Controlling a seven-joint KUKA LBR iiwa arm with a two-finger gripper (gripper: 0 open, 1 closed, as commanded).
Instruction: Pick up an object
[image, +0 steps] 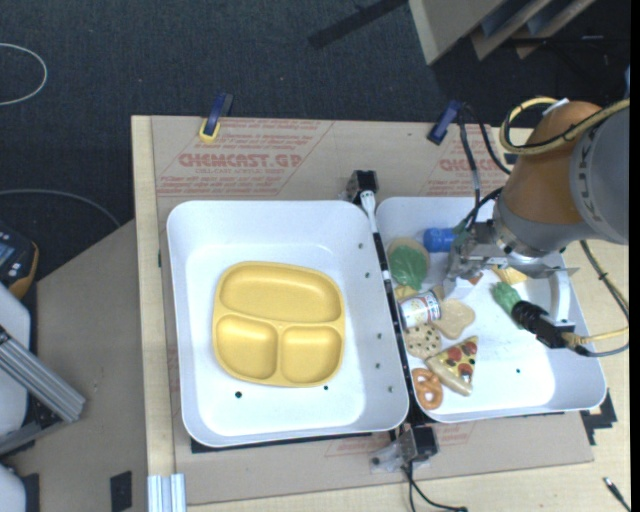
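Observation:
The right bin (540, 385) holds a loose pile of toy food. There is a green round piece (408, 264), a blue piece (438, 239), a small labelled can (420, 309), a tan cracker (457, 319), a chocolate-chip cookie (424, 341), a pizza slice (458, 364) and a pretzel (427, 386). A green stick (505, 297) lies further right. My gripper (462, 272) hangs low over the back middle of this bin, just right of the green piece and above the cracker. The wrist hides what lies under it.
The left bin (190, 300) holds a yellow three-compartment tray (280, 322). A black cable plug (535, 322) and yellow wire trail from the arm over the right bin's right side. Clamps sit at the bench's back edge.

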